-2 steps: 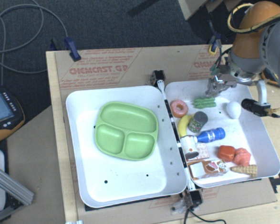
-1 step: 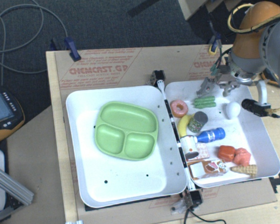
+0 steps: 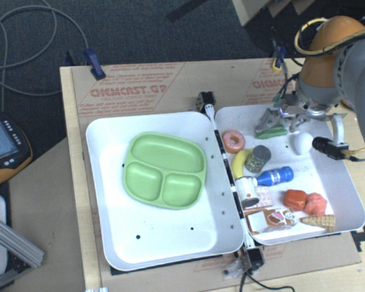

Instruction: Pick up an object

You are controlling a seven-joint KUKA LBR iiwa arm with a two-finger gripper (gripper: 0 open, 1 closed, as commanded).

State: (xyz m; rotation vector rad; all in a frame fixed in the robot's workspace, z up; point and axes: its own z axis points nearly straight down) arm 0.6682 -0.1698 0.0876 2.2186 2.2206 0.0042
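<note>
Dark carpet with loose cables surrounds a table [image 3: 165, 81] topped with brown printed board, on which two shallow white bins sit side by side.

Camera view: the gripper [image 3: 279, 120] hangs at the far end of the right bin [image 3: 344, 181], below the arm's orange band. Whether it is open or closed cannot be told from this angle. A green flat piece [image 3: 270, 131] lies right at its tip, possibly touching; no object is visibly held.

Candidate objects, placed from the gripper: pink donut [image 3: 234, 140] just beside it toward the bin divider; dark round can [image 3: 258, 159] near, toward the near edge; yellow banana [image 3: 239, 164] next to the can; white cup-like item [image 3: 302, 142] just beside the gripper on the arm's side; blue bottle [image 3: 275, 177] further toward the near edge; red lumpy toy [image 3: 303, 200], cone [image 3: 319, 222] and flat printed cards [image 3: 266, 214] well apart, at the bin's near end. The left bin [image 3: 111, 197], well apart across the divider, holds a green divided plate [image 3: 164, 170].

Judgement: step in hand is the descent onto a target, most likely the green piece. To do it well: centre over it, come straight down, close only once it sits between the fingers, and keep clear of the bin's far wall. A flat thing may slip out.

Count: bins 2; plate 1; donut 1; banana 1; can 1; bottle 1; white item 1; green piece 1; red toy 1; cone 1; cards, number unclear.
</note>
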